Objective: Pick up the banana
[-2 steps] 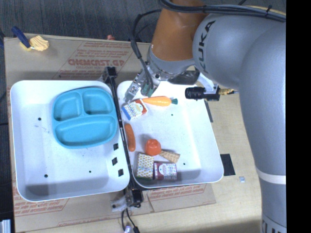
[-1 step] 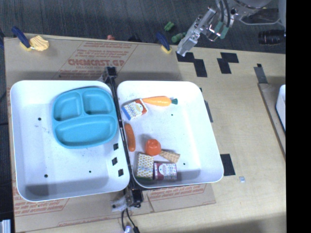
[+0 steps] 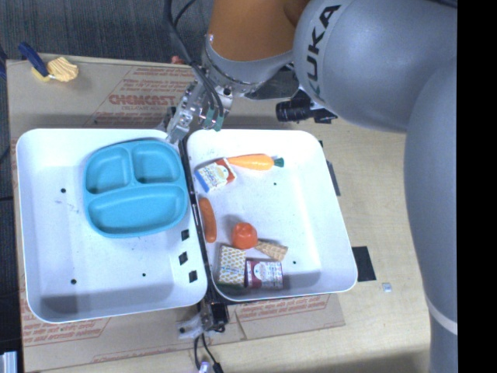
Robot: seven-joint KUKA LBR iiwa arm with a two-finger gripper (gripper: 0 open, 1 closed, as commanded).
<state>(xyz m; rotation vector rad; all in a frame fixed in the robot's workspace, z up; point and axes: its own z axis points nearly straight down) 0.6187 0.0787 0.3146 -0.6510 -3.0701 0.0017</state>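
Observation:
My gripper (image 3: 180, 126) hangs over the back rim where the two white bins meet, just behind the blue tray's far right corner. The right bin (image 3: 330, 231) holds an orange carrot (image 3: 250, 162) with a green tip, a small blue and white carton (image 3: 214, 175), a reddish sausage (image 3: 207, 218), a red-orange round fruit (image 3: 245, 235), a tan cracker (image 3: 272, 249) and two small printed boxes (image 3: 248, 270). A blue three-section tray (image 3: 136, 186) lies in the left bin (image 3: 46, 231).
The big grey arm (image 3: 373, 61) with its orange band covers the back right of the bench and reaches down the right side. A yellow item with a blue handle (image 3: 56, 68) lies outside the bins on the cardboard at the back left.

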